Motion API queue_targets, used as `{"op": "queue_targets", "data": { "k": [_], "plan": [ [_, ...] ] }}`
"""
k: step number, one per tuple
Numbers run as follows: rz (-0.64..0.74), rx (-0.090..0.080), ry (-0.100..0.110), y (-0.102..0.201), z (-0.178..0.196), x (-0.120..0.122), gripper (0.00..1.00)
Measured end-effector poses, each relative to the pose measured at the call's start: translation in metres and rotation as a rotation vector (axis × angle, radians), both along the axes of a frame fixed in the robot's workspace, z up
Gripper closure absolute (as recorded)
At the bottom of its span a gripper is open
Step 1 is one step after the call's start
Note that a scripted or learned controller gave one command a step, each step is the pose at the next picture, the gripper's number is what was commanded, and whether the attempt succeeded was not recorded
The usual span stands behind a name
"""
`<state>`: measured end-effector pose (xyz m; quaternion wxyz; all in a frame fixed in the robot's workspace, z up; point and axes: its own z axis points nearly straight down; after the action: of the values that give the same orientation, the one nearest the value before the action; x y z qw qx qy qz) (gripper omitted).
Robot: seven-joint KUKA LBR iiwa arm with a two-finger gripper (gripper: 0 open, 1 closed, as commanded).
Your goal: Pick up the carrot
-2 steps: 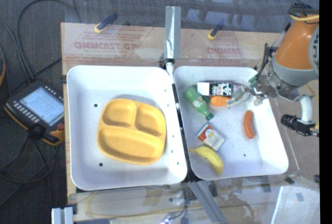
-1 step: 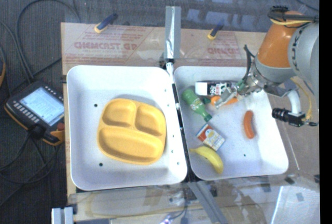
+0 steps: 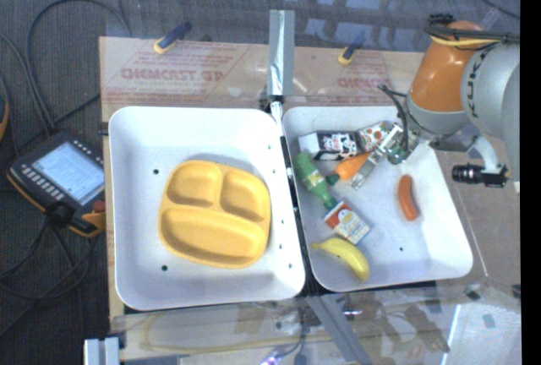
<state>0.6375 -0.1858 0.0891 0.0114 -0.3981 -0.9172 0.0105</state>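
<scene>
Orange and tapered, the single carrot (image 3: pixel 352 166) lies in the right bin (image 3: pixel 439 258), toward that bin's far side. The hand (image 3: pixel 382 154) is low over it, its metal fingers reaching down to the carrot's right end; whether they are spread or pressed together I cannot tell, and nothing shows the carrot pinched between them. The grey arm (image 3: pixel 486 97) with its orange band enters from the right of the carrot.

Counting what shares the right bin with the carrot: one green bottle (image 3: pixel 314 179) just left of it, slanting toward the bin's near side; one dark carton (image 3: pixel 336 142) just beyond it, against the far wall; one small printed packet (image 3: pixel 373 135) beyond it by the hand; one small box (image 3: pixel 347 222) with a red and white label nearer the camera than the carrot; one yellow banana (image 3: pixel 345 256) nearer still, close to the front wall; one red sausage (image 3: pixel 408 197) to the carrot's right, well apart from it.

Two white bins sit side by side on the bench (image 3: pixel 194 76). The left bin (image 3: pixel 135 144), well left of the carrot, holds one yellow tray (image 3: pixel 216 214) with three compartments.
</scene>
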Motion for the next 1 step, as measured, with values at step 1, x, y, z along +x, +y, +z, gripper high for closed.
{"op": "queue_targets", "data": {
  "k": [1],
  "plan": [
    [0.004,0.002,-0.019,0.0030,0.0107,0.0041,1.00]
  ]
}}
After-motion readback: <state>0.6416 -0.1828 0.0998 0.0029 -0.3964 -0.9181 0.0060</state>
